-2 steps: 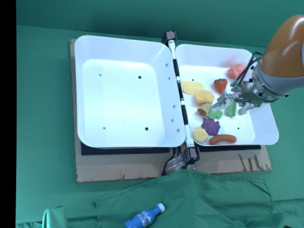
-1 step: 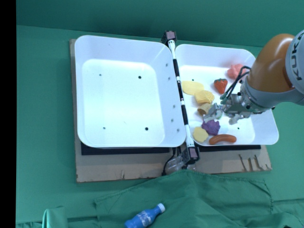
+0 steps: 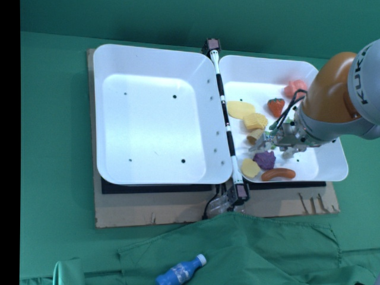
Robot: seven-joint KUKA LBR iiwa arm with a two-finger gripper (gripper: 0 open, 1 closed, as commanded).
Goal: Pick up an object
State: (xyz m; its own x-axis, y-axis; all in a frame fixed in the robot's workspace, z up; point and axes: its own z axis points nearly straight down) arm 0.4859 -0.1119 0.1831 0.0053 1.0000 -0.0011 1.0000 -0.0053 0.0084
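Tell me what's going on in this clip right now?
The grey KUKA arm with the orange band reaches into the right white bin, its gripper low among toy foods: a purple grape cluster, a reddish sausage, a red strawberry and yellow pieces. Nothing is visibly held. The left white bin lies beside it.

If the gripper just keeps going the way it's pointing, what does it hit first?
The gripper points toward the view's left, low in the right bin. Most likely it meets the tan piece first, with the yellow pieces just beyond. Height is hard to judge, so it may pass above them.
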